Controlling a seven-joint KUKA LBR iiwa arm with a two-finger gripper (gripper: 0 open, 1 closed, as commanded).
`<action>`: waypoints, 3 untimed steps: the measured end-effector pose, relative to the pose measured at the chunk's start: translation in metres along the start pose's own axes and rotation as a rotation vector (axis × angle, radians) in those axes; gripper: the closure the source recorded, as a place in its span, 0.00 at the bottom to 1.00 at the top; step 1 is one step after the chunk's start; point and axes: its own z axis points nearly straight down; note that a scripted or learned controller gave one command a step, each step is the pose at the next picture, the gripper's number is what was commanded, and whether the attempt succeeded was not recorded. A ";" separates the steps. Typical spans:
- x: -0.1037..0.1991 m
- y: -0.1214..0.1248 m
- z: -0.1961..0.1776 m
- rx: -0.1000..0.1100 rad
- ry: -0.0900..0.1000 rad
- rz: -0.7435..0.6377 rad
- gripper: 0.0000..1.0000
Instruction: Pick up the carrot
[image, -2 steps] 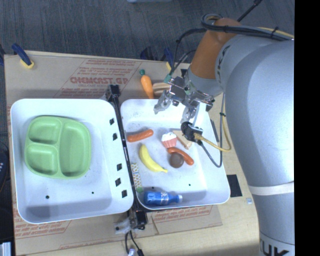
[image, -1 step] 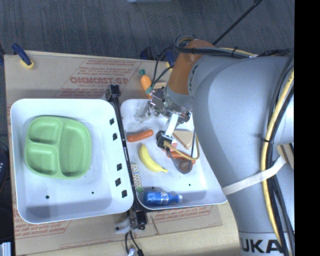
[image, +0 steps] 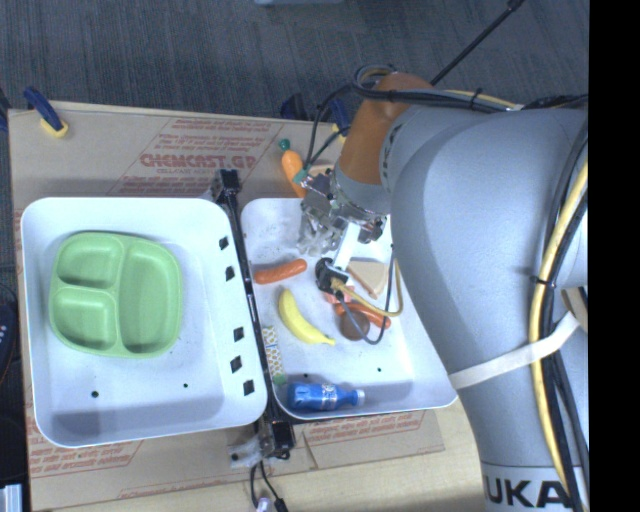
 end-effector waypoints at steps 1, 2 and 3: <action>0.045 -0.069 -0.082 -0.005 0.002 0.048 1.00; -0.038 -0.067 -0.061 -0.005 -0.001 0.066 1.00; -0.024 -0.056 -0.181 -0.007 0.003 0.225 1.00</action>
